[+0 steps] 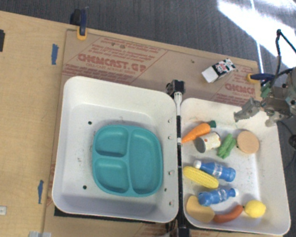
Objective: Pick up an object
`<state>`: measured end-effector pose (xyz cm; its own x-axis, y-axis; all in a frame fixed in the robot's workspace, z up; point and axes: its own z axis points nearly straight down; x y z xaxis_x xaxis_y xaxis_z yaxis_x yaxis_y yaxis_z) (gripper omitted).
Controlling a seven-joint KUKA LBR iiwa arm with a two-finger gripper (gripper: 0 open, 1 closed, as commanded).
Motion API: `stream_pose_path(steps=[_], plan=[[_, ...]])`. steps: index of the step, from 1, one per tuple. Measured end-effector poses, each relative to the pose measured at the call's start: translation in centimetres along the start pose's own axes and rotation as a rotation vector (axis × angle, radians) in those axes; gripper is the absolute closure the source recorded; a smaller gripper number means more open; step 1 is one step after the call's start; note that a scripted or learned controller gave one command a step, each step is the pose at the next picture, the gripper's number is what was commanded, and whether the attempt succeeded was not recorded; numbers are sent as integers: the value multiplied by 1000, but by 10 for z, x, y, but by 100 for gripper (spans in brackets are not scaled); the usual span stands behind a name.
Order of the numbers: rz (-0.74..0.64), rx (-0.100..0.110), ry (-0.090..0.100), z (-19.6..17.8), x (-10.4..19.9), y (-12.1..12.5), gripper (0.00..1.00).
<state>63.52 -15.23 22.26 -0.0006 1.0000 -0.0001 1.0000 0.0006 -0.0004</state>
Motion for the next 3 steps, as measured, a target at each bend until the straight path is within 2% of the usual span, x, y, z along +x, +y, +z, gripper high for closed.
stream_pose_path(steps=[1,2,3], plan=[[-106,-1,-5,124,39,-2,0],[-105,-7,-5,114,40,0,100],[-105,-6,-5,114,40,-1,0]])
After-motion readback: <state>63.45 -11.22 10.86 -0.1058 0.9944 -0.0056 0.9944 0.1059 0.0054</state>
